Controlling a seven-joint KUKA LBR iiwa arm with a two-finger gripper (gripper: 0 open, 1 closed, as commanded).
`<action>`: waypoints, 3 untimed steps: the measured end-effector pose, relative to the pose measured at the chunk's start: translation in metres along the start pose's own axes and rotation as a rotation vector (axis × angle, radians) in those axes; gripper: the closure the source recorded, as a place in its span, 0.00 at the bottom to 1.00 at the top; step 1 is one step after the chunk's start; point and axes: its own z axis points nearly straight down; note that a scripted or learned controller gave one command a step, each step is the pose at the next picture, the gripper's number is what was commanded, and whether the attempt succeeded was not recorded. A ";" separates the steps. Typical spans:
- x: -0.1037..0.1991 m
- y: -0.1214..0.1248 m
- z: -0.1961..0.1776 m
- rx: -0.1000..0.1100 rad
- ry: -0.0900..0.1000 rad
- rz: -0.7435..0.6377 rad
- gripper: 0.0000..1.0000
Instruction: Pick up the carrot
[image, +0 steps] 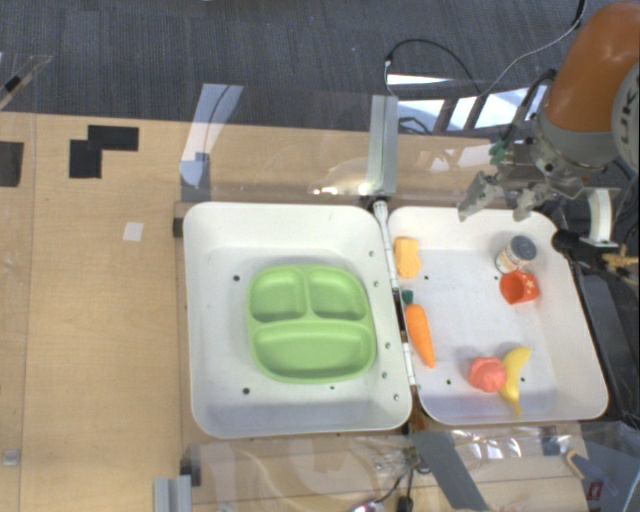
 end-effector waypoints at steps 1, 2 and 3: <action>0.057 -0.117 0.065 0.002 0.000 -0.097 0.00; 0.083 -0.137 0.065 0.002 0.001 -0.028 0.00; 0.013 -0.103 0.159 -0.012 -0.003 -0.089 0.00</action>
